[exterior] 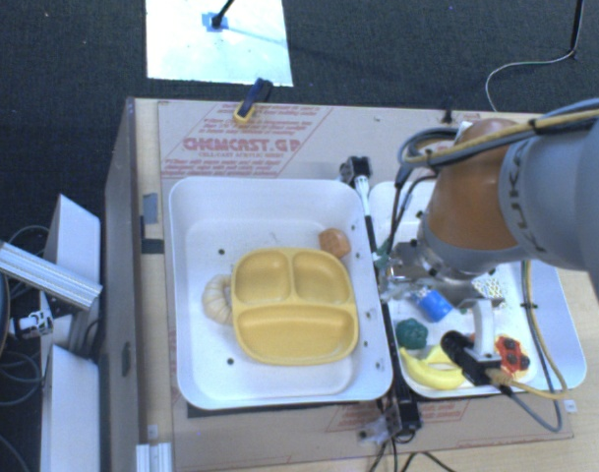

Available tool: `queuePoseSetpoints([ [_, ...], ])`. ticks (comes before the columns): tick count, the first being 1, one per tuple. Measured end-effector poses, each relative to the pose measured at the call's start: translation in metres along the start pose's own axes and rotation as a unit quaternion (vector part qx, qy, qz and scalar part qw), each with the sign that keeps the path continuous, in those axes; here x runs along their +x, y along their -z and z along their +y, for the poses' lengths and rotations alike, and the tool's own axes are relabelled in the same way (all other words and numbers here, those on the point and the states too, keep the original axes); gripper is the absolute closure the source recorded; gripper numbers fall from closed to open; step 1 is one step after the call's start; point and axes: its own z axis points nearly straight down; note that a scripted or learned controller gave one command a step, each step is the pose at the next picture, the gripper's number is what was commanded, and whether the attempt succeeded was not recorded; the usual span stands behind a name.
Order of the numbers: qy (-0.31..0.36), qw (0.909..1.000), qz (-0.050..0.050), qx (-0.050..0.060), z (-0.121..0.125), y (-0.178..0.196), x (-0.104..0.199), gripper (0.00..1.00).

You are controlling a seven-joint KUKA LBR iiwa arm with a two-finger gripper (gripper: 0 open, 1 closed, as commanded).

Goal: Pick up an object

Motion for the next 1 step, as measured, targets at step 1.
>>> queuePoseSetpoints([
  [1,-0.001,1.0,0.0,0.0,0.0064,0.0,-0.0153,1.0],
])
